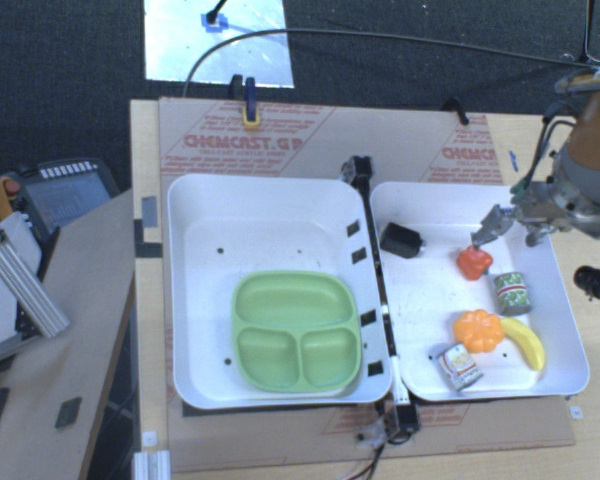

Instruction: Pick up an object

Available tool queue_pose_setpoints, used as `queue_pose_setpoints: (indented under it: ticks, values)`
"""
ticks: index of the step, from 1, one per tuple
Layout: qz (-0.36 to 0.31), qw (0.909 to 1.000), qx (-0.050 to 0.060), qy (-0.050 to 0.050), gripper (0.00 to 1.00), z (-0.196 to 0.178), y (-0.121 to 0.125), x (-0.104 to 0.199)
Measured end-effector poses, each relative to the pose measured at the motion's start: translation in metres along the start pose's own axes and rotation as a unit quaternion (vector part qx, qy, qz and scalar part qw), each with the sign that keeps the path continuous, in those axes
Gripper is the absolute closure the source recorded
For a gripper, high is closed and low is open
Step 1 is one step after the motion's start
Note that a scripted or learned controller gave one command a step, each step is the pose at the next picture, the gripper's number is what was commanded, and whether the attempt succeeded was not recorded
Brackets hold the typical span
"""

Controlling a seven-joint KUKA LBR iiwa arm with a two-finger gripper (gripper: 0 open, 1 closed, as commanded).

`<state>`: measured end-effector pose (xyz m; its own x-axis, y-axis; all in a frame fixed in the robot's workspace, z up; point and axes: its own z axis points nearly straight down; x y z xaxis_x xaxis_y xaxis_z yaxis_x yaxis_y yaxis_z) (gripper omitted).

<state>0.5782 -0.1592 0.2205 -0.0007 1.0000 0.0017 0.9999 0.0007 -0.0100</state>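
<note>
Gripper (pixel 510 224) hangs over right bin (pixel 420 383) near its far right corner, fingers spread apart, holding nothing; small red object (pixel 473 262) lies just beside its left fingertip.

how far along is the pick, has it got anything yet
Done: the gripper is over the right bin, just above the red object. In hand: nothing visibly between its fingers. Left: close on an object and lift; the orange pumpkin toy, banana and can all lie in the bin.

red "CHEMCAST GP" lettering on brown board (pixel 242 140), fainter repeat at its right
</note>
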Motion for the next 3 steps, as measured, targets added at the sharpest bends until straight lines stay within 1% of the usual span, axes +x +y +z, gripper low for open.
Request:
queue_pose_setpoints:
  ticks: [1,2,3]
  values:
    - [-0.001,1.0,-0.006,-0.001,0.0,-0.007,0.003,0.0]
    - [0.0,1.0,-0.004,0.0,0.0,0.049,-0.006,0.005]
    - [0.0,1.0,-0.003,-0.001,0.0,0.108,-0.01,-0.001]
